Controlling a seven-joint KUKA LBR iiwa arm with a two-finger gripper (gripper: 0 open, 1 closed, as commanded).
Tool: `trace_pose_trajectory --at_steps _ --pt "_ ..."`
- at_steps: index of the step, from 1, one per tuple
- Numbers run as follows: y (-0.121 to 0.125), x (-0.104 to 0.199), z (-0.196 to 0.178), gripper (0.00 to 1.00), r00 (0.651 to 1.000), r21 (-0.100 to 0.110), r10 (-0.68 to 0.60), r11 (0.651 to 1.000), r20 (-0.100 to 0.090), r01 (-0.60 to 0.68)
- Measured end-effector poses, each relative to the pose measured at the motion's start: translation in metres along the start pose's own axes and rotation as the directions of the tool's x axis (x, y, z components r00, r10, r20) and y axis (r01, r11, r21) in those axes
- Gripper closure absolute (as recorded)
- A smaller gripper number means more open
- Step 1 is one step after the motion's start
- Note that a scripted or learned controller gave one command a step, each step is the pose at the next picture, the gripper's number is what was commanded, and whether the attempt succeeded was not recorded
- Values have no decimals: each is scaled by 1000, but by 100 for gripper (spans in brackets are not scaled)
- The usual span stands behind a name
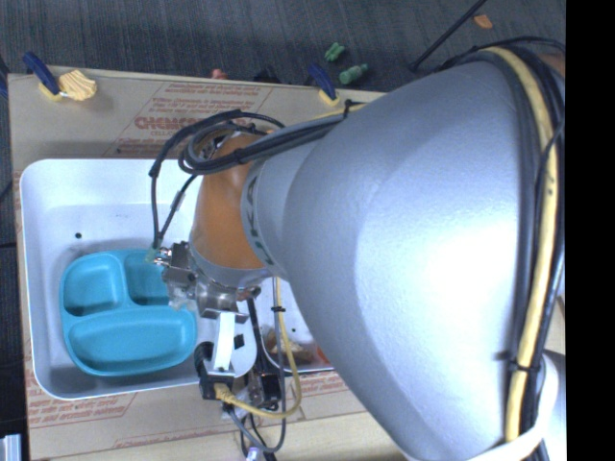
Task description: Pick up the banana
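Printing in red on cardboard (192, 104), unreadable, blue tray (120, 320)

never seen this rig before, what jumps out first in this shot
The big grey arm fills the right and centre, its orange band above the wrist over the left white bin. A bright blue divided tray lies in that bin's lower left. Black cables loop over the wrist.

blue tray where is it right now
The blue tray lies in the near left part of the left white bin in the camera view, just left of the arm's wrist.
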State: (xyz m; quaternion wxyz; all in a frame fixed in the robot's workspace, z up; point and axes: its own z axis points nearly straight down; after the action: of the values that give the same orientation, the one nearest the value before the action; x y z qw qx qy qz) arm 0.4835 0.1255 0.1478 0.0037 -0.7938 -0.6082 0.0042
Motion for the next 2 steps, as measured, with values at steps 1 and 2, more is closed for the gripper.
trace_pose_trajectory --at_steps 1,2 --pt "13 -80 -90 100 998 -7 70 998 -2 -70" --pt "-10 6 -47 100 992 -4 -126 992 0 126"
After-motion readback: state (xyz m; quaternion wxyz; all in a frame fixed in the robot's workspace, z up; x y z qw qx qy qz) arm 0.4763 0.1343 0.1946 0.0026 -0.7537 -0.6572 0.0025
